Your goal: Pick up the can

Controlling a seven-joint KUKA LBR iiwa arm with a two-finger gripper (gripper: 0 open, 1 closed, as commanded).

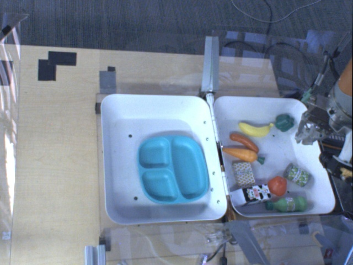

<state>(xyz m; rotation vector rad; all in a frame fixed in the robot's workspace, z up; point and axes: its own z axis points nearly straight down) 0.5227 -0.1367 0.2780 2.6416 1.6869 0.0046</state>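
The can (298, 175) is small, with a green and white label, and lies on its side in the right bin (287, 105) near the right wall. My gripper (308, 131) hangs over the same bin's upper right part, above and slightly right of the can and well apart from it. Nothing is visibly held in it.
The right bin also holds a yellow banana (256, 129), a dark green vegetable (284, 122), two carrots (242, 148), a patterned block (243, 173), a black and white carton (255, 194), a red tomato (277, 186) and a green bottle (287, 204). A blue divided plate (173, 168) lies in the left bin (118, 148).
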